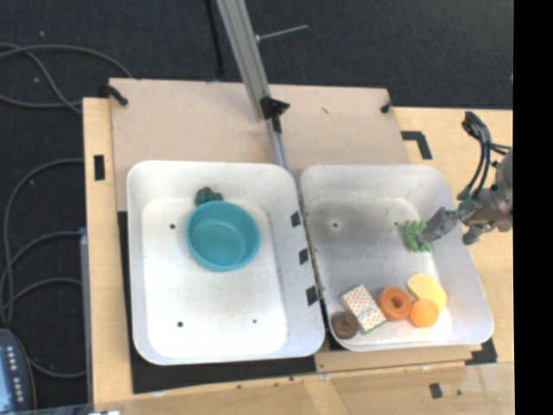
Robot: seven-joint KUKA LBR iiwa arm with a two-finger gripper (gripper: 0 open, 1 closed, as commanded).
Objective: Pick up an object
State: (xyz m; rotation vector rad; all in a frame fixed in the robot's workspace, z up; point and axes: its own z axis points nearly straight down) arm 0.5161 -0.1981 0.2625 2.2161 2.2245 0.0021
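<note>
Gripper (435, 225) reaches over the right bin (380, 188) from its right edge, its tip touching a small green toy (417, 235) on the bin floor; whether it is open or closed on the toy I cannot tell. Toward that bin's near edge lie a yellow piece (427, 286), an orange ball (423, 314), an orange ring (396, 303), a patterned block (363, 308) and a brown ring (345, 323). Left of it, the other bin (155, 318) holds a teal bowl (224, 237).
</note>
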